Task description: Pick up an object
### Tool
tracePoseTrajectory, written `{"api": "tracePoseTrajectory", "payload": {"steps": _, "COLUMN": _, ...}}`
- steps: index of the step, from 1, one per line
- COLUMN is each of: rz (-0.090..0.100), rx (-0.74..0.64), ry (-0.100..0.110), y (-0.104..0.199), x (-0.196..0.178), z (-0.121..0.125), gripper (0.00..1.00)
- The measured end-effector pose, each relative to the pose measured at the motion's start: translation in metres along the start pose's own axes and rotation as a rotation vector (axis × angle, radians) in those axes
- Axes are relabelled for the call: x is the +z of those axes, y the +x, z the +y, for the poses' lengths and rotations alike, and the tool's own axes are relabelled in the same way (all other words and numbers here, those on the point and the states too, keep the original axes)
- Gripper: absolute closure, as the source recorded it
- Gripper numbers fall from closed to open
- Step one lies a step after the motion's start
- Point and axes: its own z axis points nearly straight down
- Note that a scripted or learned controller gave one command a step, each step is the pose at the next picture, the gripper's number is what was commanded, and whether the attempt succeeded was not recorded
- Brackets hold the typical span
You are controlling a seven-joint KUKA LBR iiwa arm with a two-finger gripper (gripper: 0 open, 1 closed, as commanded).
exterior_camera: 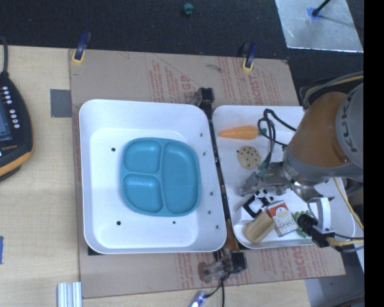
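Objects for picking, namely carrot [239, 132], spotted disc [248, 156], small carton [281, 218] and tan block [258, 228], crowd the right bin [230, 121]; gripper [261, 185], grip state we cannot tell, risks snagging neighbours near the front edge.

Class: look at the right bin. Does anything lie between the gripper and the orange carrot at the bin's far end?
Yes. The gripper hangs low over the right bin, and a round speckled cookie lies between it and the carrot. A black cable also loops beside the carrot's tip.
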Motion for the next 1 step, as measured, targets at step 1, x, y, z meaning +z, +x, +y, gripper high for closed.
{"api": "tracePoseTrajectory", "payload": {"steps": 1, "rz": -0.001, "rx": -0.002, "ry": 0.001, "y": -0.0009, "x": -0.0103, "z": 0.0003, "gripper": 1.00}}
